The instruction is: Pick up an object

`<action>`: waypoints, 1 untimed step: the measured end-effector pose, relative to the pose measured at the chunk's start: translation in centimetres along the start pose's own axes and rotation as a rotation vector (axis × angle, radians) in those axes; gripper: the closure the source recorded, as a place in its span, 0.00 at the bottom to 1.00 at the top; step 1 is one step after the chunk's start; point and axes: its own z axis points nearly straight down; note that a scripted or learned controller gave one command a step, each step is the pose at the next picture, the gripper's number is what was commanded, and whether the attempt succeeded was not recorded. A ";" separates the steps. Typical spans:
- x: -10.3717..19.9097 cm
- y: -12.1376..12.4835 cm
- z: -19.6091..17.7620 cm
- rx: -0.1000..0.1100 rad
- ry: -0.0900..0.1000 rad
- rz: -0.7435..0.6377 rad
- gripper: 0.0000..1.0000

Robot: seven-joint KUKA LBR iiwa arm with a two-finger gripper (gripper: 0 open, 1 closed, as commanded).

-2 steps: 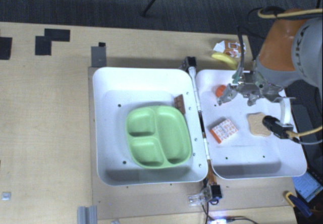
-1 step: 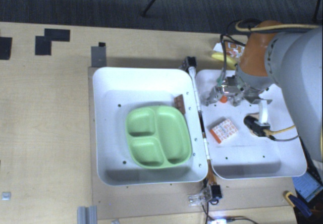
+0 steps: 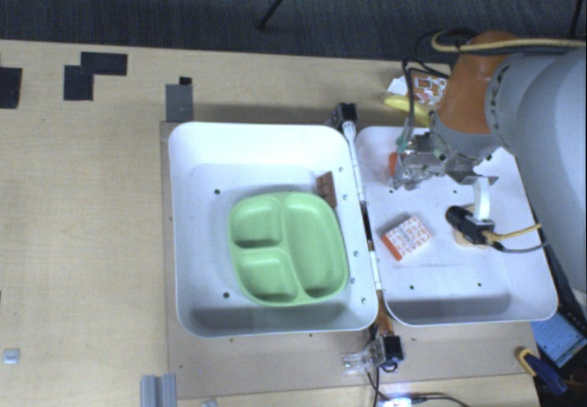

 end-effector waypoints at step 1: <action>4.7 2.8 -11.0 0.002 0.001 0.004 1.00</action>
